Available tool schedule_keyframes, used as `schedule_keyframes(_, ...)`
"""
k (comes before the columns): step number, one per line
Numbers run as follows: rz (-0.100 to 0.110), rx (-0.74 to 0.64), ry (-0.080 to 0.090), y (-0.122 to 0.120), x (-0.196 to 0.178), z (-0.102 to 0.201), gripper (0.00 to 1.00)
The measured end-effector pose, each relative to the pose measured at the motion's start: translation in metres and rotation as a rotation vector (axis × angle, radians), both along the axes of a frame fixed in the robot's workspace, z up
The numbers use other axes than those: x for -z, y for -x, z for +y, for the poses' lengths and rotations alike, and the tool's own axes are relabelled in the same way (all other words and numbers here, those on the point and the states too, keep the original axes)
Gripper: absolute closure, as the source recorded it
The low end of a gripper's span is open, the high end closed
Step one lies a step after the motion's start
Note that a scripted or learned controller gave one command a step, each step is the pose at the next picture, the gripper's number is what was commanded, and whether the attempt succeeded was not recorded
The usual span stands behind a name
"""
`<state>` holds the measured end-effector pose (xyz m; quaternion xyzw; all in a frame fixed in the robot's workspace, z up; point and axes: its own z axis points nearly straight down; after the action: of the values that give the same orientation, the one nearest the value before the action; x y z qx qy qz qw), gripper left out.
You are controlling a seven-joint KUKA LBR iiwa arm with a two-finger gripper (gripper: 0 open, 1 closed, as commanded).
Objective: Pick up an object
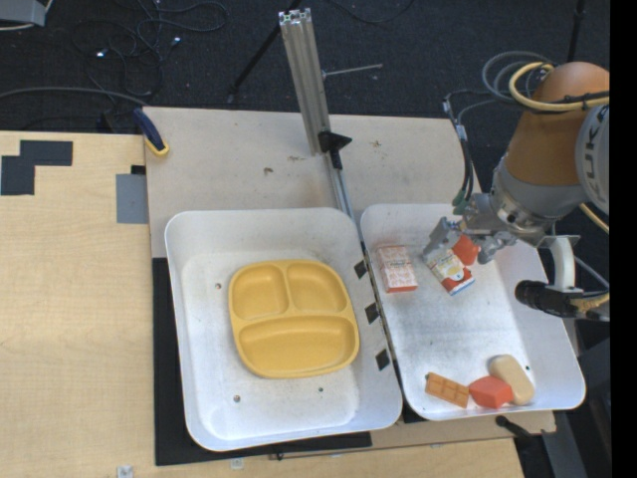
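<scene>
a small carton (456,273), red and white, lies tilted in the right bin (557,386), long axis running upper-left to lower-right. the gripper (460,245) sits right over it; finger state cannot be told. a pink box (397,268) lies nearby.

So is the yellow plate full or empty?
Empty. The yellow three-compartment plastic plate in the left white bin shows bare yellow compartments.

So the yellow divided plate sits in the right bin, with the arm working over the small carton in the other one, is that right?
Not quite. The camera view shows the yellow divided plate in the left bin, not the right one. The rest holds: the gripper is over the small carton in the other bin, the right bin.
</scene>
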<state>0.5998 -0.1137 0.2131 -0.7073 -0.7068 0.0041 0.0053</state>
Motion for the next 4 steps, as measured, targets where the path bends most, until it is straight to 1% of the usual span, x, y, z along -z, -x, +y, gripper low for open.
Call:
schedule_keyframes(1, -0.012, -0.001, 0.002, -0.003, -0.006, 0.0, 0.0)
schedule_keyframes(2, -0.004, -0.004, 0.0, -0.008, 0.054, 0.006, 0.0)
schedule_keyframes(3, -0.005, -0.001, 0.0, -0.003, 0.098, 0.009, 0.0)
schedule_keyframes(4, -0.025, -0.001, -0.002, -0.009, 0.115, 0.01, 0.0)
